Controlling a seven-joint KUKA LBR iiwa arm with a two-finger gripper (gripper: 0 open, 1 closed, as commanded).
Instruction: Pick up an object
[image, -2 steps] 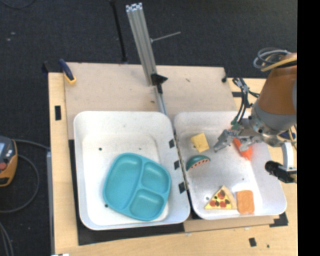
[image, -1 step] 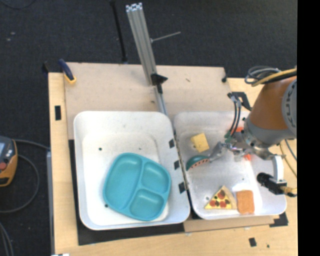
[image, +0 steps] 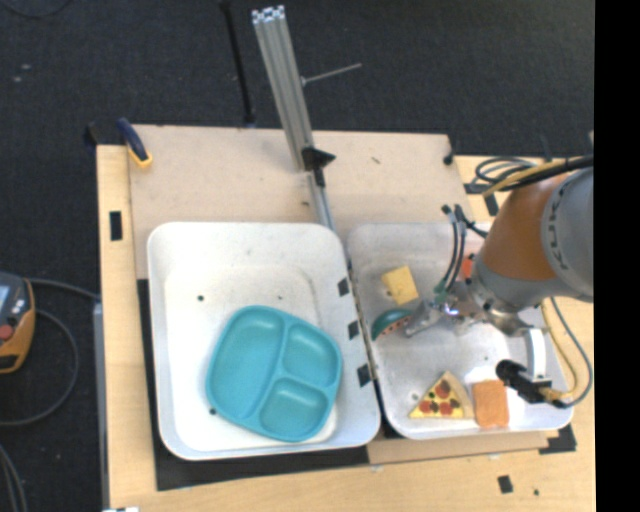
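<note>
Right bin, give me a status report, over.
Gripper low in right bin, at a teal object. Grasp unconfirmed. Yellow block beside it; pizza slice, orange block apart.

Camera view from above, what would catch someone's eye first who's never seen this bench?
Probably the big turquoise divided plate lying in the left bin. Next, the grey arm with its orange band reaching into the right bin, where a pizza slice toy and an orange block lie at the near edge and a yellow block sits farther back.
</note>
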